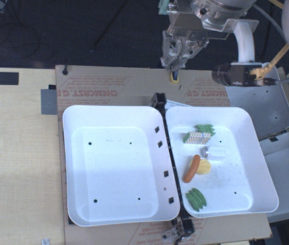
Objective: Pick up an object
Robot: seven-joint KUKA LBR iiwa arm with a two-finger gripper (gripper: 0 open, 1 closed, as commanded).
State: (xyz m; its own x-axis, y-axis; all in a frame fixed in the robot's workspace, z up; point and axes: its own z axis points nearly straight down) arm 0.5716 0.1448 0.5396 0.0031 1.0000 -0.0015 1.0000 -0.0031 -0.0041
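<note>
The things to pick from lie in the right bin (259,162), the landmark here. Near its middle a hot dog (191,168) lies at a slant, orange-red and long. A small yellow piece (204,167) touches its right side. Just behind these, toward the bin's far wall, sits a pale, dotted block (197,137) with a leafy green piece (205,129) against its far edge. Between the block and the yellow piece is a small whitish object (213,151), hard to make out against the white floor. Toward the bin's near wall, apart from the others, lies a green pea pod (195,198).

The left bin (78,162) sits beside the right bin, their inner rims touching along a line of black clips (164,160). Both rest on a brown cardboard sheet (108,88) laid on the light wooden surface (17,162).

The gripper (175,69) hangs well behind the right bin's far-left corner, above the cardboard's far edge and high off the bins. It points downward from the grey wrist, which comes in from the upper right. Nothing is visible between its tips, which appear drawn close together, but at this angle I cannot tell for certain whether they are spread or pressed together. A small yellow-and-dark bit (174,76) shows just beneath it.
</note>
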